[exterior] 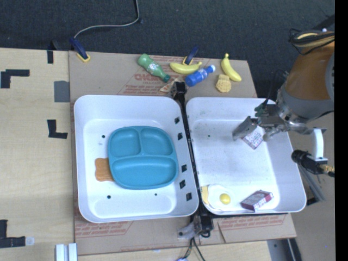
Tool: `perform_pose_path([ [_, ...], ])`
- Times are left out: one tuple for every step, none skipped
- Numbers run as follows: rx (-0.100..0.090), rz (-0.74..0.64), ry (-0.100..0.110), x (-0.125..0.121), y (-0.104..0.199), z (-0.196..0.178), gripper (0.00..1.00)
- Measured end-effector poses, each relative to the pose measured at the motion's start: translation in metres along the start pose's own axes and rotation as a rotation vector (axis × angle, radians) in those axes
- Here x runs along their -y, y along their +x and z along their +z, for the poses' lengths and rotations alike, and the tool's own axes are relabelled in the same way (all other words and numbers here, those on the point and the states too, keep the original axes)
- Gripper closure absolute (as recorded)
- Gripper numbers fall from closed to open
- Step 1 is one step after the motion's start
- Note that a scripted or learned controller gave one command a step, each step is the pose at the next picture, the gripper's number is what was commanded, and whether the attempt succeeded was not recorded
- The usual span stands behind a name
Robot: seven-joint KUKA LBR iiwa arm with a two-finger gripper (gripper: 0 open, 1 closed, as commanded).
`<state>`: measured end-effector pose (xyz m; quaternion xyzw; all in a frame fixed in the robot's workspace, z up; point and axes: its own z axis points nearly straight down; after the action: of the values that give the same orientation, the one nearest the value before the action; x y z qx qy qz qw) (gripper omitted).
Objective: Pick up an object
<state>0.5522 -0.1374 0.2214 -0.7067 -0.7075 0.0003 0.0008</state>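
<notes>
My gripper (258, 132) hangs over the upper right part of the right bin (234, 162), below the arm's orange band. A small white and pink packet (253, 140) sits between its two grey fingers, and the gripper is shut on it. A fried-egg toy (218, 196) and a small maroon and white box (256, 200) lie at this bin's near edge, well below the gripper.
The left bin (92, 118) holds a blue divided plate (143, 156) with an orange toast piece (101, 169) at its left side. Behind the bins lie a green bottle (154, 68), two bananas (186, 67), a blue bottle (199, 75) and a yellow piece (223, 83).
</notes>
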Motion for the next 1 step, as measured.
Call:
perform_pose_path([
  [0.0,0.0,0.0,0.0,0.0,0.0,0.0],
])
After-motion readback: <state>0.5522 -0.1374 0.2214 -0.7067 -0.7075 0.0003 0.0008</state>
